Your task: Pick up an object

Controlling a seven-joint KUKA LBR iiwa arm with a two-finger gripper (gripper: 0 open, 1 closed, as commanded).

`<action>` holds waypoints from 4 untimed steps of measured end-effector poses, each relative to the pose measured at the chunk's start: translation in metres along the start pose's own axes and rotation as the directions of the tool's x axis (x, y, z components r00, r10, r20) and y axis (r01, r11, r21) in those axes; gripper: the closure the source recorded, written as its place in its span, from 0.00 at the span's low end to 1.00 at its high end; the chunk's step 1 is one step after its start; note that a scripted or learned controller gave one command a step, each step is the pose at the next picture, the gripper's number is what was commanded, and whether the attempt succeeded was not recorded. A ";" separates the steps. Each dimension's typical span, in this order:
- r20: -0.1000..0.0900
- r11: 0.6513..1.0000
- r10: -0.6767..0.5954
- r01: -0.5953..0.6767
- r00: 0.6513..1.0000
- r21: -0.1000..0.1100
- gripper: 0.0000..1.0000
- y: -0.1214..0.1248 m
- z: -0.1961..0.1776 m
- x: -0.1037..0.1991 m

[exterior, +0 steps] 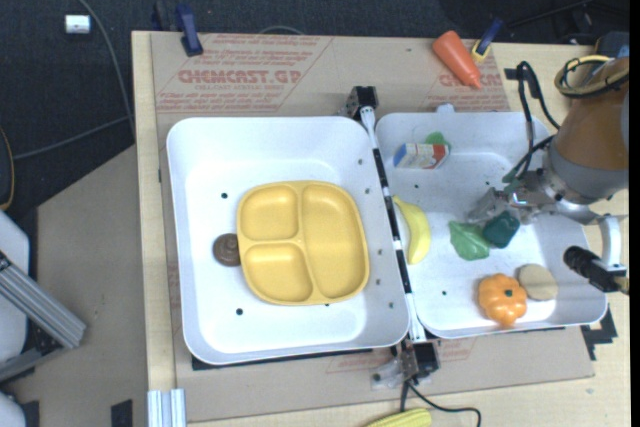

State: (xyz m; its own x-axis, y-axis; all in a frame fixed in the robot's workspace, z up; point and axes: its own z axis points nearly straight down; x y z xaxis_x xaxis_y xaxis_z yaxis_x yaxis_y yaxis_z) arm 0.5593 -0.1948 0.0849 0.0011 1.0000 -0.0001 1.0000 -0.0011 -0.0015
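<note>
The claw is reaching down into the right-hand shallow white plastic bin, coming in from the three o'clock side on the grey arm with its orange band. I cannot tell how it is set, because the metal tip is blurring into the bin floor. It is sitting just beside a small dark teal rounded object, at that object's eleven o'clock, and nothing is visibly lifting. A flat light green leaf-shaped piece is lying against the teal object at its nine o'clock.

Further out, a yellow banana-shaped toy is resting by the bin's nine o'clock wall. At five o'clock of the claw an orange pumpkin-shaped toy is sitting next to a pale beige rounded lump. At eleven o'clock, near the far wall, a small white bottle with red, blue and green marks is lying on its side.

The left-hand white bin is carrying a yellow three-compartment plastic plate with a brown round disc peeking out at its nine o'clock. An orange carrot-shaped toy is lying on the cardboard-covered desk beyond the bins.

Judging by this, the approach is looking done, while the grasp and the lift are remaining to be shown
</note>
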 end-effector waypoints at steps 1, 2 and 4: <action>-0.001 1.000 -0.001 0.001 1.000 -0.003 1.00 0.001 -0.010 0.001; -0.001 1.000 -0.001 0.001 1.000 -0.003 0.00 0.001 -0.010 0.001; -0.023 1.000 -0.013 0.013 1.000 0.002 0.00 -0.077 0.000 0.003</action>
State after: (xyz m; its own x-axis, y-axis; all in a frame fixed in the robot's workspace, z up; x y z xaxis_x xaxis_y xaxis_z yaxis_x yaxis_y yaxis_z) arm 0.4826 -0.1916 0.0853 -0.0115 0.9997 0.0233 0.9999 0.0115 -0.0032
